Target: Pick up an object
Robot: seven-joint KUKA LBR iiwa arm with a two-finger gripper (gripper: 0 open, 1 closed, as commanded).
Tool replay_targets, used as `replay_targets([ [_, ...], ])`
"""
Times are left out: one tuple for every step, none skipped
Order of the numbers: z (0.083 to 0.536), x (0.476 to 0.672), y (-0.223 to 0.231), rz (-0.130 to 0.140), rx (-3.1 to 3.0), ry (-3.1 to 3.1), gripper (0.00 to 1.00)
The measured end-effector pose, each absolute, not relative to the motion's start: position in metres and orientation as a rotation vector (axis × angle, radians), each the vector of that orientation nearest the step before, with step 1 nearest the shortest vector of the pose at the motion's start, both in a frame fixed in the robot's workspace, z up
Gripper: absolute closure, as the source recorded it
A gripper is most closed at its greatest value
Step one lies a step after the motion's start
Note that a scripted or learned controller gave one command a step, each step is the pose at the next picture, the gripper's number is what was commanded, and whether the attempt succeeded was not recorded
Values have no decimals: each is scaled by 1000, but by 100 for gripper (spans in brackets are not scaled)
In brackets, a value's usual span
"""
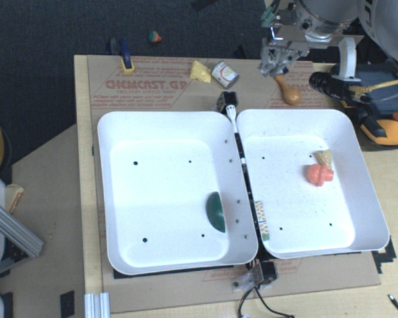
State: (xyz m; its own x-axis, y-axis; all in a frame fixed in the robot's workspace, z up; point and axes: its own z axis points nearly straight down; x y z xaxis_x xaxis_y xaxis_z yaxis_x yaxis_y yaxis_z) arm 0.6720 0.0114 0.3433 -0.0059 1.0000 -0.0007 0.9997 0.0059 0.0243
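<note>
1. Camera view looks down on a counter (152, 85) with two white bins side by side.
2. Up at the top, the gripper (276, 63) hangs over the counter, behind the right bin (358, 177) and outside it.
3. I cannot tell how it is set, and I see nothing in its grip.
4. Just below the gripper, a small brown thing (289, 91) with a round end lies on the counter.
5. A pink object (318, 174) sits in the right bin, well below the gripper and a bit to its right, touching a small tan piece (324, 156).
6. A dark green object (215, 212) lies in the left bin (119, 197), far down and to the left of the gripper, close to the wall between the bins.
7. To the gripper's left, a yellow bit (200, 72) and a little box (225, 74) rest on the counter.
</note>
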Motion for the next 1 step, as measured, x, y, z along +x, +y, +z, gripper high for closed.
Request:
replay_targets([
  [268, 665, 45, -8, 2222, 2230, 100],
])
